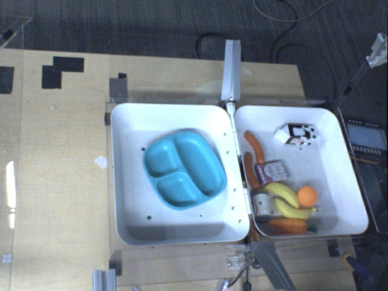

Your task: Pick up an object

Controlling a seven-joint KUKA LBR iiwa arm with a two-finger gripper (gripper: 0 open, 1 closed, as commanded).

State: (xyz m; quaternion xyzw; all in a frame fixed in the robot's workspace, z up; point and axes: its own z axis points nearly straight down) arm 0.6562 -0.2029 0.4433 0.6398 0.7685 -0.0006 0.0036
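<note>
Two white bins (121, 180), blue tray (185, 168), purple packet (271, 172) label unreadable, jaws' state untellable.

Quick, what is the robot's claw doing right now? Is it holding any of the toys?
Gripper: cannot be told from this picture. The yellow plastic banana and the small orange ball lie in the right white bin.

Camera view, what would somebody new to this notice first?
The blue tray, a three-section dish, lies alone in the left bin and stands out most. Next comes the clutter in the right bin: bananas, an orange and a carrot crowded at its near left corner, with a black-and-white toy apart near the far wall.
</note>
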